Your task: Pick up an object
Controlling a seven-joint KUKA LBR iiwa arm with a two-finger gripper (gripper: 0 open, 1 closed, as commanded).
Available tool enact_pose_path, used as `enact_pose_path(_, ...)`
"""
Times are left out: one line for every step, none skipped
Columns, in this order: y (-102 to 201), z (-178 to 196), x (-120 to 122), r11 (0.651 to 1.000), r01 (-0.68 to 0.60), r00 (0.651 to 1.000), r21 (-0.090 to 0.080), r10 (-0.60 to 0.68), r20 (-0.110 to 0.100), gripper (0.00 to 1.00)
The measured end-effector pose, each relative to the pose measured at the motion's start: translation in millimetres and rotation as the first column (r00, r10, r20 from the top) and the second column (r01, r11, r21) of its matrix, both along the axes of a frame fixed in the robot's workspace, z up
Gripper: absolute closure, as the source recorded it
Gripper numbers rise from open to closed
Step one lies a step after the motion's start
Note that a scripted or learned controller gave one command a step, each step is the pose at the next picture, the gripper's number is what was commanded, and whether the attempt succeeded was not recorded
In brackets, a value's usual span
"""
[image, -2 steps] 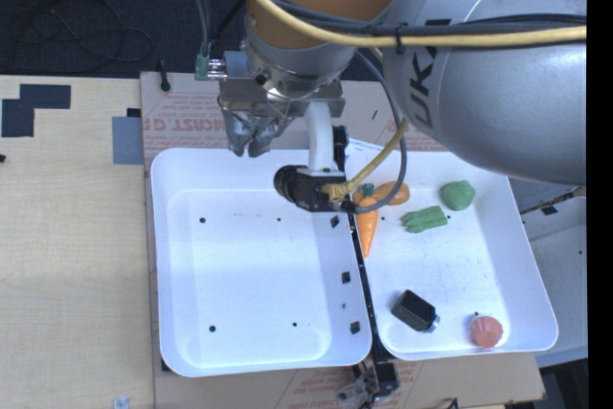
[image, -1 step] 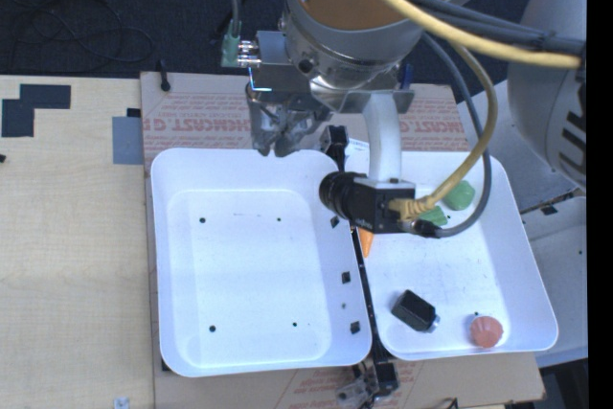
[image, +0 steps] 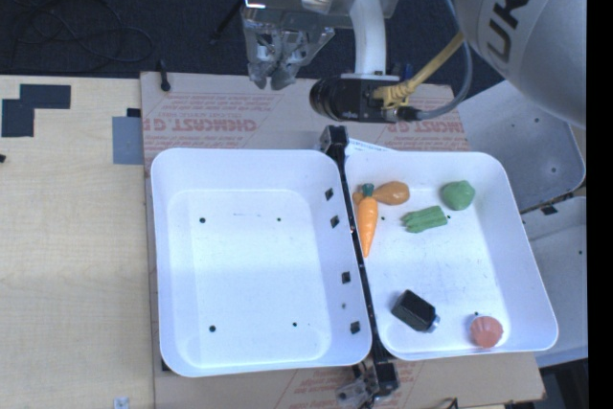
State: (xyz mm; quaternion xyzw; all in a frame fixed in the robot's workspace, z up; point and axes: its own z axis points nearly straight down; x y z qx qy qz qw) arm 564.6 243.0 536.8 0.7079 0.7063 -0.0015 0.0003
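The gripper (image: pixel 280 72) is hanging high above the bench, beyond the far rim of the left bin (image: pixel 172 170), its fingers drawn nearly together and gripping nothing. The right bin (image: pixel 512 206) is holding every candidate. Taking the carrot (image: pixel 367 220) as reference, lying against the divider: an orange oval (image: pixel 391 193) is touching its top, a green pod (image: pixel 424 219) and a green lump (image: pixel 459 194) are sitting beyond it, and a black block (image: pixel 415 310) and a pink ball (image: pixel 486 330) are nearer the camera. The carrot is looking like light, rigid, smooth moulded plastic; gripping across its thick upper body is probably suiting best
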Motion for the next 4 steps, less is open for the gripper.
enact_pose_path(1, 1, -58, 1.0, -0.006, 1.0, 0.001, 0.006, -0.004, 1.0)
enact_pose_path(0, -117, 7, 1.0, 0.0, 1.0, -0.006, 0.0, -0.014, 1.0)
enact_pose_path(1, -50, -40, 1.0, -0.005, 1.0, 0.004, 0.005, 0.003, 1.0)
enact_pose_path(0, -65, -61, 1.0, -0.005, 1.0, 0.0, 0.005, -0.005, 1.0)
